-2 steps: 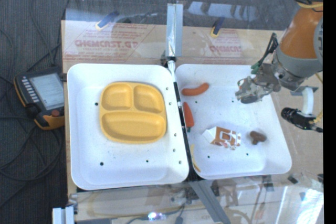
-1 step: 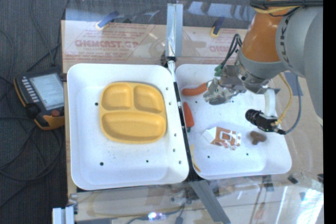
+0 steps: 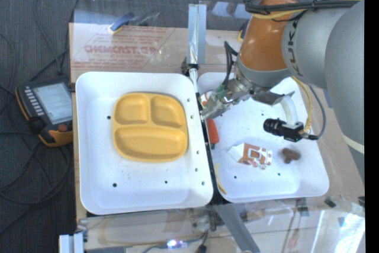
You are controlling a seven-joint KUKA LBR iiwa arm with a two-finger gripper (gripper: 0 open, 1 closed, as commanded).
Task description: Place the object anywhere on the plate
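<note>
- The jaws [image 3: 208, 108] hang low at the left edge of the right bin [image 3: 308, 178], close to the wall it shares with the left bin [image 3: 95, 186]; whether they are apart or together I cannot tell, as the wrist parts crowd over them.
- Just below the jaws, against that same left wall, lies a small orange-red object [image 3: 212, 134]. It sits apart from the jaws, nothing showing it between them.
- The orange-red object is a narrow piece, its long axis running roughly up and down the view, along the bin wall.
- Further right on the floor of the right bin lies one flat white and orange piece [image 3: 254, 154], tilted, its long axis running left to right.
- Just beside that, to its right, rests one small brown lump [image 3: 289, 155], touching nothing.
- That makes three loose things in the right bin.
- One yellow plate [image 3: 150, 127] with three compartments lies flat in the middle of the left bin, well apart from the jaws.
- Above the jaws rises the arm [image 3: 331, 38], grey with an orange band, and a black cylindrical part [image 3: 283, 127] juts out beside it over the right bin.
- Two white bins in all sit side by side on the tabletop [image 3: 130, 50]; one handheld pendant [image 3: 48, 108] lies off to the left.
</note>
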